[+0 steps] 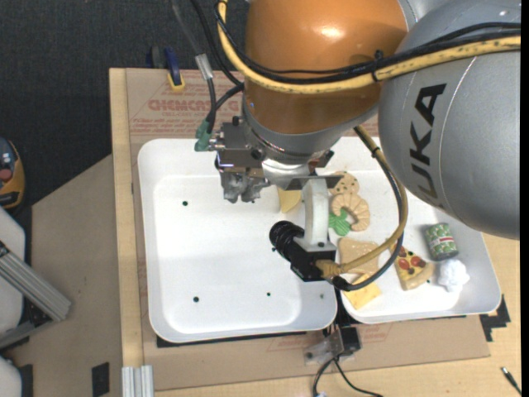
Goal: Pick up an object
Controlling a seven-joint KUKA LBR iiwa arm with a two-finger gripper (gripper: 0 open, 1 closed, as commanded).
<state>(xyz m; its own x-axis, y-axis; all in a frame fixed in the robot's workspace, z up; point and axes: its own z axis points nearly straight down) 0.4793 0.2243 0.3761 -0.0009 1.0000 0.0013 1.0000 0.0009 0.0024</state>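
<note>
Brown cardboard (132,114) carries two white bins; the gripper (241,187) hangs over the far end of the left bin (165,246), spread or closed I cannot tell. Toy pizza slice (411,268) and green can (440,241) lie in the right bin (475,300).

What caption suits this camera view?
KUKA arm's gripper hangs over the left bin; toy pizza slice and green can lie in the right bin.

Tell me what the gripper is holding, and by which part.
Nothing that shows. The gripper hangs over the bin on the view's left with no object at its tip; the toy food lies in the other bin.
</note>
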